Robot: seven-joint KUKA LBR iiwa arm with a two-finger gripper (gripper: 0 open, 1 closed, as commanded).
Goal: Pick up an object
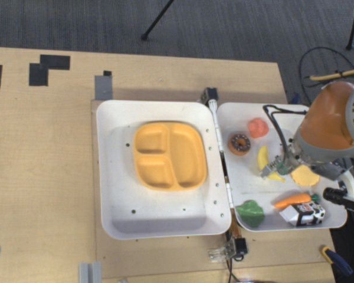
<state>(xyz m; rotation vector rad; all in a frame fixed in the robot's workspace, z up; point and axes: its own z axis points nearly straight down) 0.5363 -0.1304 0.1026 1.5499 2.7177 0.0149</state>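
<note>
Left bin [106,158]: a yellow tray [168,155]. Right bin [236,114]: doughnut [240,143], pepper [250,213], pink toy [258,127], then a banana [263,158], its long axis near upright. The gripper [281,166] sits just right of the banana's lower end; whether apart or together cannot be told.

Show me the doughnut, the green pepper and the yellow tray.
doughnut [240,143], camera view, on its chocolate ring.
green pepper [250,212], camera view, middle of its body.
yellow tray [143,139], camera view, on its upper left compartment.
</note>
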